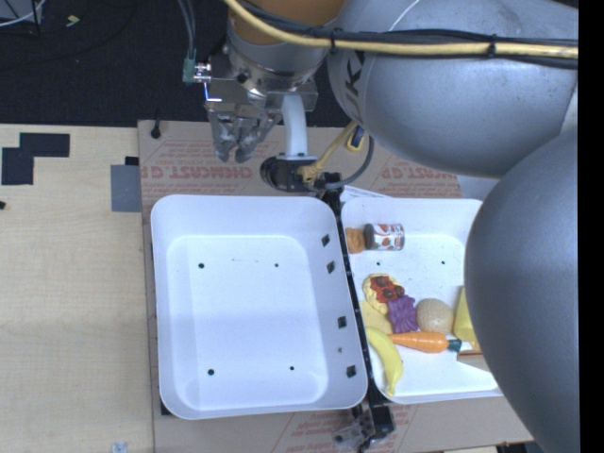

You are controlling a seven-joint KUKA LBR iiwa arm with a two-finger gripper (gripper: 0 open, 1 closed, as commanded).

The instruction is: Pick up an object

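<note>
Fingers [235,145] hang together, holding nothing, well apart from the carrot [421,342] in the right bin [429,253].

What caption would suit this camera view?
Robot gripper hovers beyond the left bin; toy food, including a banana, fills the right bin.

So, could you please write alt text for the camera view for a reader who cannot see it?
A grey robot arm's gripper hangs above the bench beyond the left white bin. The right bin holds a small can, a banana, a carrot and other toy food.
</note>
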